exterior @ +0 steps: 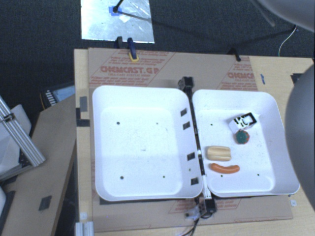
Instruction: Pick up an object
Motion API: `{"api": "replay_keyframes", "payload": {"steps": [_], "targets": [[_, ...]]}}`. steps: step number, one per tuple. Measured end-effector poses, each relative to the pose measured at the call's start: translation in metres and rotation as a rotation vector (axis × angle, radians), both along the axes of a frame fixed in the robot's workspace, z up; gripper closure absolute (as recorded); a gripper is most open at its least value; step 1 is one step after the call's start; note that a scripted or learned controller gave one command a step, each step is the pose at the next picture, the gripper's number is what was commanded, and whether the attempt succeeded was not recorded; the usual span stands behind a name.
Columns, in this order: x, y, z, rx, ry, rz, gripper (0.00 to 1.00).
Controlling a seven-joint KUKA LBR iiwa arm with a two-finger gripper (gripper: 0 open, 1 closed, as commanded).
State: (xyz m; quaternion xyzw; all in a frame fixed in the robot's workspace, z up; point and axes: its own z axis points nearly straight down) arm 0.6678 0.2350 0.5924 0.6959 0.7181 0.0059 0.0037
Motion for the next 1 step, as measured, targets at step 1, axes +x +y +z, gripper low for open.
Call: {"api": "replay_keyframes", "payload": {"steps": [1], "targets": [[0.0,0.0003,0.0117,0.002,-0.006,0.005,1.0]]}}
